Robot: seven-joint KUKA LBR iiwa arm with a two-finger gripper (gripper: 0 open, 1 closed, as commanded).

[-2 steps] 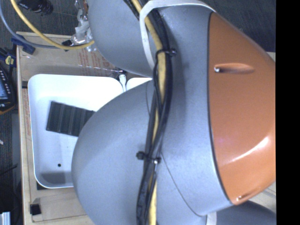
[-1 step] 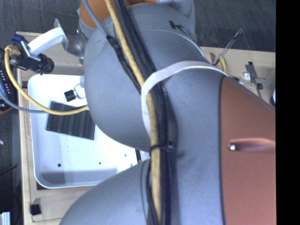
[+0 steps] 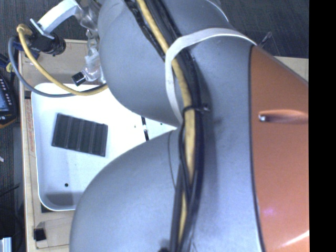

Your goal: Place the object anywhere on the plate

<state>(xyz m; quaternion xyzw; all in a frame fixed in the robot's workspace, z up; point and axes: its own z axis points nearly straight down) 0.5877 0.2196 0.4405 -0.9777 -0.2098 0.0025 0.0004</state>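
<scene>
**Grey Arm Over the Worktop: Component Count and Pose**

Grey housing of the single arm (image 3: 173, 156) takes up most of the camera view, running from the bottom edge up to the top. One orange band (image 3: 283, 156) covers the segment on the right. One white strap (image 3: 202, 35) wraps the arm near the top, binding one yellow cable (image 3: 182, 83) and a bundle of black cables (image 3: 191, 156) that follow the arm along its length. The yellow cable leaves the arm and loops out over the worktop's (image 3: 52, 62) rear left corner.

One white bin (image 3: 37, 140) is in sight, set toward the left edge of the worktop. The arm crosses above the bin's right part and hides it.

One dark ribbed slab (image 3: 80, 135), rectangular and lying flat, rests on the bin floor near the bin's left wall. It is slightly skewed to the bin walls and is apart from the arm. Whether this slab is the object or the plate cannot be determined. One small black dot (image 3: 66, 185) lies on the bin floor nearer the front, and one short black mark (image 3: 145, 133) lies just beside the arm's outline.

The end effector (image 3: 89, 70) sits at the rear left, above the bin's rear wall, pointing down toward it. Whether it is open or closed cannot be determined. It is well apart from the slab.
</scene>
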